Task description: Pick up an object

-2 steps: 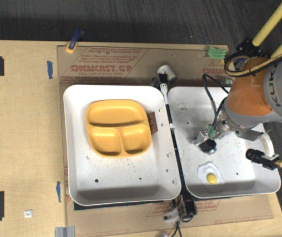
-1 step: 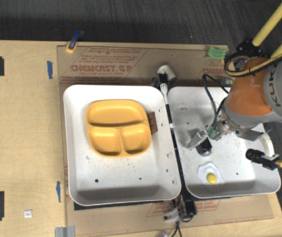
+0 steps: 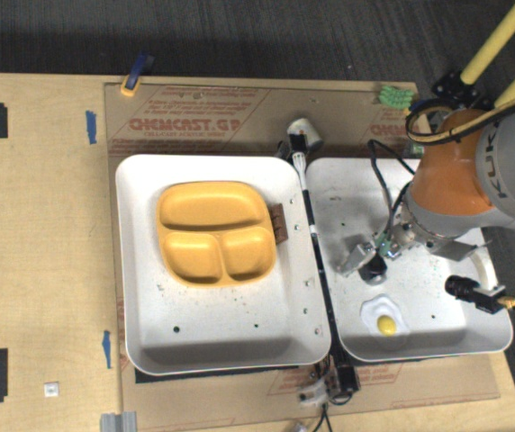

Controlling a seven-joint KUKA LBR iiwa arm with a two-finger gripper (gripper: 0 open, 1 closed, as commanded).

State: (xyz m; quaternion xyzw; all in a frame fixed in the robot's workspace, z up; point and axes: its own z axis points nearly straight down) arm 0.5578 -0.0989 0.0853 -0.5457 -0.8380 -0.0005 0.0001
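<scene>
Left bin (image 3: pixel 140 268): one yellow tray (image 3: pixel 215 232); right bin (image 3: pixel 438 327): one fried egg (image 3: pixel 384 316); jaws (image 3: pixel 365 261) state unclear.

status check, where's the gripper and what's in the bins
Gripper low in right bin, nothing visibly held. Fried egg toy just below it. Yellow divided plate in left bin.

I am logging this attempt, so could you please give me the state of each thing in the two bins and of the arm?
Yellow divided tray: right way up, flat in the left bin.
Brown block: beside the tray's right edge, touching it.
Fried egg toy: flat, yolk up, in the right bin, untouched.
Pincer: low over the right bin, apart from the egg.
</scene>
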